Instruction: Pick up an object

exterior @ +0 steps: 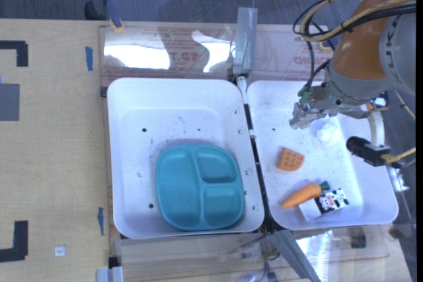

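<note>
Gripper [305, 117]: hovering over right bin [377, 211], far half; finger spread, cannot tell. Approach step is proceeding. Waffle [289, 160] is lying mid-bin, carrot [301, 195] toward near edge. Next move probably calls for descending onto one.

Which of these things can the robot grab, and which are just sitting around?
For the job:
- tool
- waffle
- toy carrot
- small black and white box
- little white lump beside the tool

Just lying about:
- teal divided plate in the left bin
- right bin, which holds the toys
</note>
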`<action>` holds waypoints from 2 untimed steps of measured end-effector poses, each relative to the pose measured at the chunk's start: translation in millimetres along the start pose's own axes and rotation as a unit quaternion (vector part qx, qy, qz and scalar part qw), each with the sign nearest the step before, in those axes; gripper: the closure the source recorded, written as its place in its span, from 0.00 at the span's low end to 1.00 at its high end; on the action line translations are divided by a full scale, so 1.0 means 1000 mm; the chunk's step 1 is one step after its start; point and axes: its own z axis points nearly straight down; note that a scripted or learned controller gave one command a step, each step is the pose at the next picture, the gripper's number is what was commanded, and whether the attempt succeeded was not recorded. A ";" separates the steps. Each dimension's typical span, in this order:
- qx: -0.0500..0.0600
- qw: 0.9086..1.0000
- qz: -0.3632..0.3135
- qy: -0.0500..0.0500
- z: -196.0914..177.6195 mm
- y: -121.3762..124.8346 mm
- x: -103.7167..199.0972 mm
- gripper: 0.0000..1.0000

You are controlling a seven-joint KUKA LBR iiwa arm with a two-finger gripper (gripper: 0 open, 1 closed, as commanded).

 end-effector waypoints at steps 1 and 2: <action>0.003 1.000 0.001 0.000 0.003 -0.002 -0.001 0.00; 0.002 0.992 -0.127 0.001 0.097 -0.029 -0.026 0.00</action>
